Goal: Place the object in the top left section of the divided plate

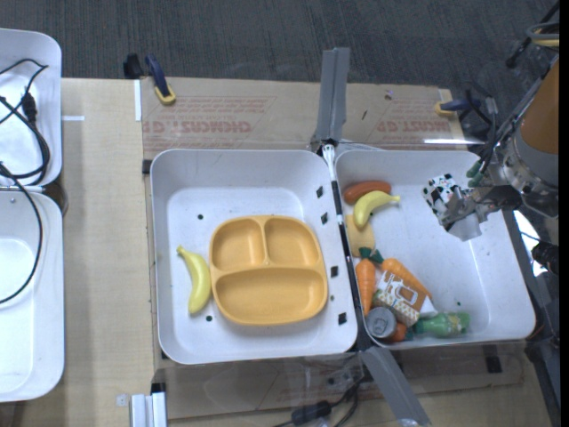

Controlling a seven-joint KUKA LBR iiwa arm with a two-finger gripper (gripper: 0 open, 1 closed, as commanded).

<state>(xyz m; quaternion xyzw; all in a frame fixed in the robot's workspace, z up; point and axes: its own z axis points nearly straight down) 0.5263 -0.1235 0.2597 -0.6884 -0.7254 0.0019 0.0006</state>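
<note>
Two bins, and I'm over the right bin (498,323) near its far right side; the divided plate (268,269) sits in the left bin (178,327). My gripper (455,210) has a small black-and-white object (438,190) right at its tip, but I cannot tell if it's between the fingers or just beside them, nor how the jaws stand. Not calling it a hold.

Step, as I read it: pick or early carry, nothing delivered. Top left section (238,241) of the plate has nothing in it.

Other stuff in the right bin: banana (373,205) and a reddish sausage-shaped piece (367,188) by the divider, carrots (366,283), a can (381,323) and a green item (440,325) toward the near edge. Second banana (196,278) lies just left of the plate.

Next move needs: confirm the grip, lift clear of the bin wall, cross the divider leftward, stop over the top left section, not the neighbour. Risk: the object drops mid-transit if the grip is marginal.
</note>
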